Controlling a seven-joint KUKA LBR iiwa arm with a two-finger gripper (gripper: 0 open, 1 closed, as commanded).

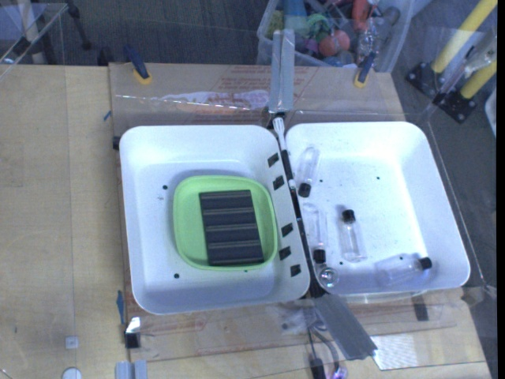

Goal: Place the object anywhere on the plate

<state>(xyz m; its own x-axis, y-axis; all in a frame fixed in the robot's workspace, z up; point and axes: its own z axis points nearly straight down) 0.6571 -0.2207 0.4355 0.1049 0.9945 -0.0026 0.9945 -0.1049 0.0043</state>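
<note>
Whether the gripper is spread or pressed together cannot be told from this view, so no hold on anything is being recorded. In the left bin (142, 212), a green plate (185, 212) is lying flat on the floor, slightly toward the near wall. A dark ribbed block (231, 227) is resting squarely on the middle of the plate, with its edges inside the green rim on every side. Judged against the task, this block is reading as the object, and it is already sitting where it is meant to go. It is lying flat and centred, so nothing is tipping it toward the rim. In the right bin (394, 156), four clear bottles with black caps are lying on their sides. One bottle (306, 168) is lying against the wall shared with the left bin, and a second (316, 229) is lying just below it along the same wall. A third (349, 232) is lying near the middle, and a fourth (402, 268) is lying by the near wall. They are scattered loosely, likely as spare stock for further tries. Both bins are sitting side by side, touching, on the tabletop (55, 212).
</note>
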